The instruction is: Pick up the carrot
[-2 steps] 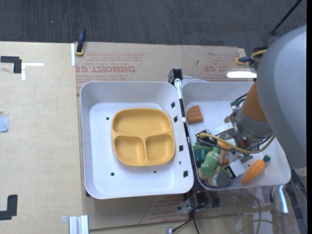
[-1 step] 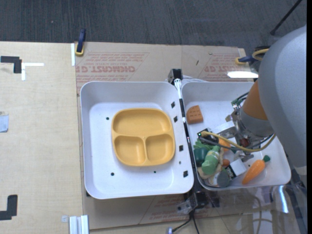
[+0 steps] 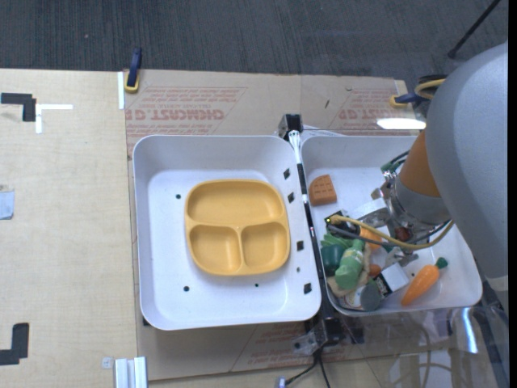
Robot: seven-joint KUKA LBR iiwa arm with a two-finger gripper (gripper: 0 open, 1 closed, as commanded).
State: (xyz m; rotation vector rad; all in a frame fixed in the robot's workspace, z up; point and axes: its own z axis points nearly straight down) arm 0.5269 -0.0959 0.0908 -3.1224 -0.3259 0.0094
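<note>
The carrot (image 3: 420, 284), orange with a small green top, lies tilted near the front right corner of the right bin (image 3: 355, 164). My gripper (image 3: 376, 253) hangs low over the middle of that bin, above a pile of green items just left of the carrot. The carrot lies beside the gripper, apart from it. The grey arm covers the bin's right side.
A brown block (image 3: 322, 189) sits at the back left of the right bin. A dark green piece (image 3: 331, 254), a light green piece (image 3: 350, 270) and a grey round item (image 3: 370, 298) crowd under the gripper. The left bin (image 3: 153, 241) holds a yellow divided plate (image 3: 237, 225).
</note>
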